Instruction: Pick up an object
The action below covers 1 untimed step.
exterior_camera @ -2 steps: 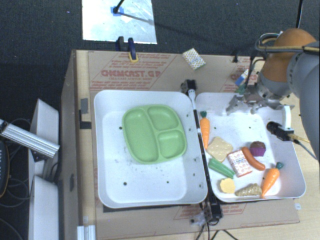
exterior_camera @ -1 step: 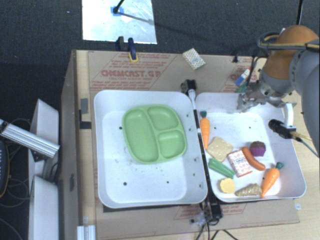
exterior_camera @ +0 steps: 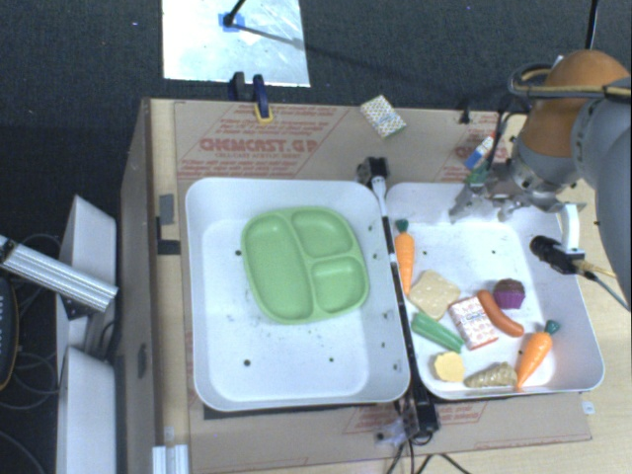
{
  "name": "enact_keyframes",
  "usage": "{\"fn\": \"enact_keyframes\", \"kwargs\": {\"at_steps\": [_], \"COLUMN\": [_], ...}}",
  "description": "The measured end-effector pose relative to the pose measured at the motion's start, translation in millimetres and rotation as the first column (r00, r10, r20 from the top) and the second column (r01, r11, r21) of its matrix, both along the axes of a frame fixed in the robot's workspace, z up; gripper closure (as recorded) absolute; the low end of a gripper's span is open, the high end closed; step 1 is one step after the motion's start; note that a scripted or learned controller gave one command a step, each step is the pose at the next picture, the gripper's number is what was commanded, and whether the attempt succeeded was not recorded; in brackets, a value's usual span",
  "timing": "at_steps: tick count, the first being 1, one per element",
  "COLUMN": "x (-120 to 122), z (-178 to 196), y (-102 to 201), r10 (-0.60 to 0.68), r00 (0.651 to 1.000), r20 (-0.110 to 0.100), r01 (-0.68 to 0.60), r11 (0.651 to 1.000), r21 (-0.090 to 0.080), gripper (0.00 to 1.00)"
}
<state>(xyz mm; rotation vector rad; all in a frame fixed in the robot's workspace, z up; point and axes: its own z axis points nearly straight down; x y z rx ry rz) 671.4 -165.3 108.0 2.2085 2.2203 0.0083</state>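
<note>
My gripper (exterior_camera: 485,208) hovers over the back edge of the right bin (exterior_camera: 583,336), open, with nothing between its fingers. Toy foods lie below it in that bin. A carrot (exterior_camera: 404,255) rests along the left wall. A tan bread slice (exterior_camera: 434,292), a green pod (exterior_camera: 436,331) and a red-and-white box (exterior_camera: 474,322) sit mid-bin. An orange sausage (exterior_camera: 499,312) and a purple piece (exterior_camera: 510,291) lie to the right. At the front are a second carrot (exterior_camera: 533,352), a yellow piece (exterior_camera: 448,366) and a tan lumpy piece (exterior_camera: 491,374).
The left bin (exterior_camera: 212,314) holds a green divided plate (exterior_camera: 304,263). A small patterned block (exterior_camera: 382,115) lies on the cardboard behind the bins. The back part of the right bin floor under the gripper is bare white.
</note>
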Motion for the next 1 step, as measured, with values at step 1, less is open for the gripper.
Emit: {"fn": "enact_keyframes", "kwargs": {"at_steps": [1], "x": [-2.4], "z": [-23.2], "y": [-12.5], "r10": [-0.004], "r00": [1.000], "r20": [-0.008], "r01": [0.004], "r11": [1.000], "r21": [0.002], "gripper": [0.00]}}
